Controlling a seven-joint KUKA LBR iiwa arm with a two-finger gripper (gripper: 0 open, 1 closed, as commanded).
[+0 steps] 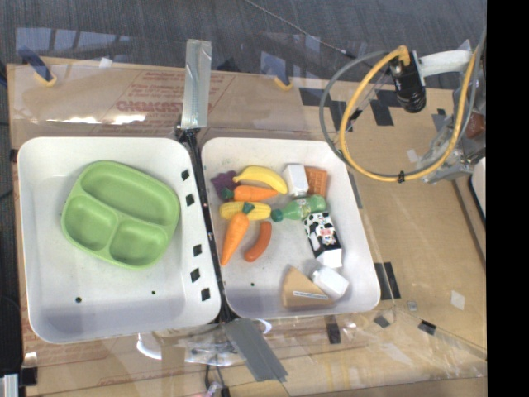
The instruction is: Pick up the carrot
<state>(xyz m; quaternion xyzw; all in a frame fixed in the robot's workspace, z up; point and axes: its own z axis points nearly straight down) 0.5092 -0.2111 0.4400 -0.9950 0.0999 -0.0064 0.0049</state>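
Near the left wall of the right shallow white bin (266, 286) lay the tapered orange toy carrot (234, 236), beside a reddish sausage (259, 241). Gripper (450, 157) hung beyond the bins, right; open or closed could not be told.

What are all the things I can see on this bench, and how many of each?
bins: two, white, side by side on the bench
plate: one, green, divided, in the left bin
carrot: one, orange, left side of the right bin
banana: one, yellow, far side of the right bin
grapes: one bunch, purple, left of the banana
sausage: one, red-orange, right of the carrot
milk carton: one, white with black patches, right side of the right bin
wedge: one, tan, near edge of the right bin
small pieces: several, mixed colours, mid right bin, hard to name
hand: one, grey, over the bench right of the bins
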